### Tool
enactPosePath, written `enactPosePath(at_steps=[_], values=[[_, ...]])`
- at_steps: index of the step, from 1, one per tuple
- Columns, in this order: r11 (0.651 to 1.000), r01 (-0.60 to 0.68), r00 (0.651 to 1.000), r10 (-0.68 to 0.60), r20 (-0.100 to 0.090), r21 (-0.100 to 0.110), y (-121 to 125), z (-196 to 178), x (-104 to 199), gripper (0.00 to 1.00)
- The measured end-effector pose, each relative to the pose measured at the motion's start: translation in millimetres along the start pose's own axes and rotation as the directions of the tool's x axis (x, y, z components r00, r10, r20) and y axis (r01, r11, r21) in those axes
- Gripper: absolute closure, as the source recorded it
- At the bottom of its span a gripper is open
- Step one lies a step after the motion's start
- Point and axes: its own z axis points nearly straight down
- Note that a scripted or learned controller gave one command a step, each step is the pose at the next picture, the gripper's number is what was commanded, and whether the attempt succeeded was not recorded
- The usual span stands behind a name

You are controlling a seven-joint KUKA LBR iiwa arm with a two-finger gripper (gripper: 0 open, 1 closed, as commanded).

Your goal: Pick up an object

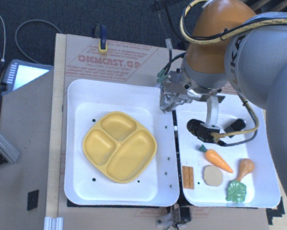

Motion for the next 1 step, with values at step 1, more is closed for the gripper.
enactPosePath(at_steps=[1], values=[[1.000, -0.006, 1.000, 0.006, 0.002, 0.001, 0.1, 0.2, -3.8, 0.00]])
